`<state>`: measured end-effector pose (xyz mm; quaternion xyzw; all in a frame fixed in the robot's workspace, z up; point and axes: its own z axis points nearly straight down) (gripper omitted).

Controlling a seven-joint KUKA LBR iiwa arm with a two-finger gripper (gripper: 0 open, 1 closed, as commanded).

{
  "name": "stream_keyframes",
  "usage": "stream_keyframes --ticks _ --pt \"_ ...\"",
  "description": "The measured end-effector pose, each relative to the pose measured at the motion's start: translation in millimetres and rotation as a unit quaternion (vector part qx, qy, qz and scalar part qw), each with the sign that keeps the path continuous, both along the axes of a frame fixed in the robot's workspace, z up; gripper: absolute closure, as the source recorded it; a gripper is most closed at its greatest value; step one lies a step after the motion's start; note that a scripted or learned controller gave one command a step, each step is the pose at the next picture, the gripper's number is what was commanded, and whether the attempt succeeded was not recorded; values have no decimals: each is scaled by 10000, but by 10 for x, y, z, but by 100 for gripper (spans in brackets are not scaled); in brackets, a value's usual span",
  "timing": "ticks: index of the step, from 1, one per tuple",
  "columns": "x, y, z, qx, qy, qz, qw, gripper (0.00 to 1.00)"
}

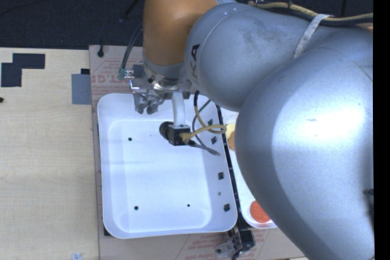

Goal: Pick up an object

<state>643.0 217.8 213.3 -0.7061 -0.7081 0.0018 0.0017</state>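
The gripper (147, 108) hangs over the left bin's (158, 204) far edge, its fingers (141, 105) slightly apart with nothing between them. An orange object (259, 212) lies in the right bin (245, 201), partly hidden by the arm (304, 106).

White bin (152, 192); orange disc (259, 212); grey arm (304, 119), orange band (173, 18); pale wooden bench (42, 161).

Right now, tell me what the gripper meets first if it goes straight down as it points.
The gripper points down over the left bin. It would probably meet the bin's floor first, close to the far wall, though the slanted view leaves depth unsure.
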Motion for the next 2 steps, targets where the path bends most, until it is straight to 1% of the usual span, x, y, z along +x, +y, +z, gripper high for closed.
stream_keyframes --ticks 1,2 --pt "8 261 -40 0 -16 -15 10000 100" --pt "3 86 677 -1 -17 -14 10000 100"
